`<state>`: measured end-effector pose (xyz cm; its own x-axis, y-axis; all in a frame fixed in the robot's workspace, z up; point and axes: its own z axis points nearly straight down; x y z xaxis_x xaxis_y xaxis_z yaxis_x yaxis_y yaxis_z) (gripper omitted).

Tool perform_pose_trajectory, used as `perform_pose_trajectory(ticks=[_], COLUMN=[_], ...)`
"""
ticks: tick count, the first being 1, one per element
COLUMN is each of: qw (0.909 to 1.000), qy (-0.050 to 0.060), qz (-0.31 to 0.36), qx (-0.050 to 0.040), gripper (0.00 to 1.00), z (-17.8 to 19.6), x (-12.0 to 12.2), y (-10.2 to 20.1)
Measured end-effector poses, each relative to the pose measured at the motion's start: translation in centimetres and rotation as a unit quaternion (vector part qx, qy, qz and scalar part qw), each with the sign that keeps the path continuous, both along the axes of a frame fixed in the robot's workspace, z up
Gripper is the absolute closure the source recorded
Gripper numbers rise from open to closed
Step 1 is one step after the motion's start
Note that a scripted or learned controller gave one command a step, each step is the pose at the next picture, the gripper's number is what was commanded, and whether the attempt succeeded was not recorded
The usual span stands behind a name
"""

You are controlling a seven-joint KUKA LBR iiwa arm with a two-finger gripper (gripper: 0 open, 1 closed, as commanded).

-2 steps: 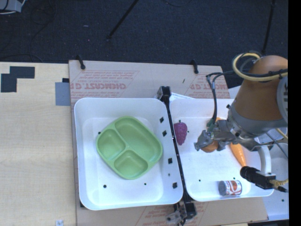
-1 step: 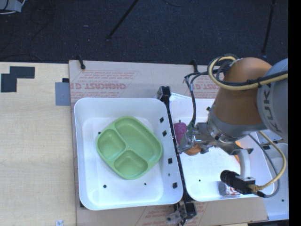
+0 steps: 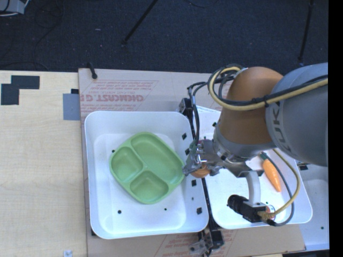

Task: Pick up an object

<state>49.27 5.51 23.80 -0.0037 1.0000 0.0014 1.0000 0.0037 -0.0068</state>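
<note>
**A:** While the arm (image 3: 300, 116) reached in from the right of the camera view, where did the tool sit?

**B:** Tool (image 3: 197, 164) was low over the seam between the two bins, against the right wall of the left bin (image 3: 107, 224). Open or closed: could not tell. The wrist covered it from above.

**A:** What lay closest to it?

**B:** A small orange thing (image 3: 201, 171) showed just under the tool, at the left edge of the right bin (image 3: 225, 189). Gripped or only touched: could not tell.

**A:** The other candidates?

**B:** A green divided plate (image 3: 146, 167) lay flat in the left bin. It had three compartments, and its right rim was just beside the tool. An orange carrot-shaped piece (image 3: 271, 175) lay in the right bin on the far side of the wrist, well apart from the tool.

**A:** Setting?

**B:** Both bins sat on a cardboard sheet (image 3: 118, 92) with red print, and the sheet lay on the pale wooden desk (image 3: 37, 170).
</note>
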Motion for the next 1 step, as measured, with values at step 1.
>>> perform_pose_trajectory(ticks=[1], qw=[1.0000], qy=[0.000], qz=[0.000], qx=[-0.0007], gripper=[1.00], z=[-1.43], x=[-0.76], y=[4.20])
